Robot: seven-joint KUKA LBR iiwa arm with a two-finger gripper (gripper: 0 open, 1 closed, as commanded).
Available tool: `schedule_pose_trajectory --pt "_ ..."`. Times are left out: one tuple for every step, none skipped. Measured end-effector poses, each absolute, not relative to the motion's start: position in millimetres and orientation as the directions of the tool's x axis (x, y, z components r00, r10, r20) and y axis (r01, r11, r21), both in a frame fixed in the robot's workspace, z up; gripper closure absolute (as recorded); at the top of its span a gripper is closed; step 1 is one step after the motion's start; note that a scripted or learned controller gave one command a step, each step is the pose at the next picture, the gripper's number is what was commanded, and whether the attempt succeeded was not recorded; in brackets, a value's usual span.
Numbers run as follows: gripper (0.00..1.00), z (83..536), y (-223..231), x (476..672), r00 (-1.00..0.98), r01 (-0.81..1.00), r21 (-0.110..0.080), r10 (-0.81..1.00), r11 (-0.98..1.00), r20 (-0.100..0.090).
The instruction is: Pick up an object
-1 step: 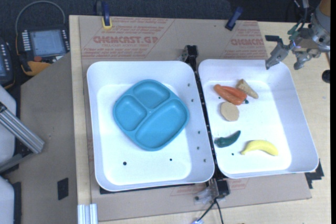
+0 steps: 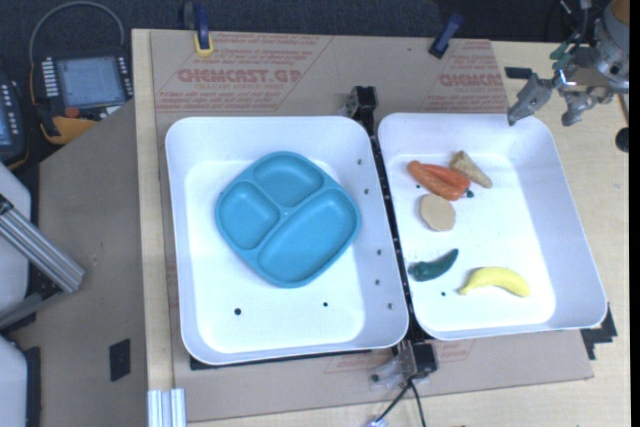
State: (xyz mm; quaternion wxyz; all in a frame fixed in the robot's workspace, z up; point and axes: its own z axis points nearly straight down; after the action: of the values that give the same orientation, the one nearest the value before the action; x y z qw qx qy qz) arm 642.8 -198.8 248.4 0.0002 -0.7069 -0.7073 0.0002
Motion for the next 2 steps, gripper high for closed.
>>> schedule_pose_trajectory --pt "0.0 196.1 -202.7 651.1 -0.001 1.0 -0.006 1.0 0.001 0.002" --pt "0.0 147.9 -211.7 649.1 0.001 1.0 -0.005 1.0 -0.001 0.001"
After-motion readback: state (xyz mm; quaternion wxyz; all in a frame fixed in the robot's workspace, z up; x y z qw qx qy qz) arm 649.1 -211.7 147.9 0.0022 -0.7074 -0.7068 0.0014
